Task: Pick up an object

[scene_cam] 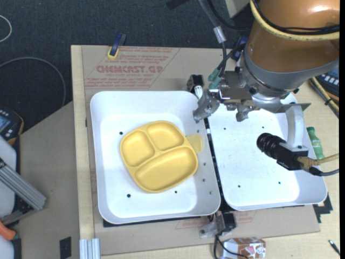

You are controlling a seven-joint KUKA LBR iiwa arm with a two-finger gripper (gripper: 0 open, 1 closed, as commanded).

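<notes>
A brown-topped desk, printed with red lettering along its far side, carries two shallow white bins side by side, seen from above. The grey-and-orange robot arm reaches in from the right and looms over the far half of the right bin. The left bin holds a yellow divided plate, lying flat with its three compartments facing up, a little right of the bin's centre and close to the wall shared with its neighbour. The end effector hangs above the far-left corner of the right bin, just beside the ridge between the two bins; its fingers stand spread apart with nothing between them, well clear of the plate. A small green item sits at the right bin's right edge, partly hidden. A blue-and-yellow clamp grips the desk's far edge.
</notes>
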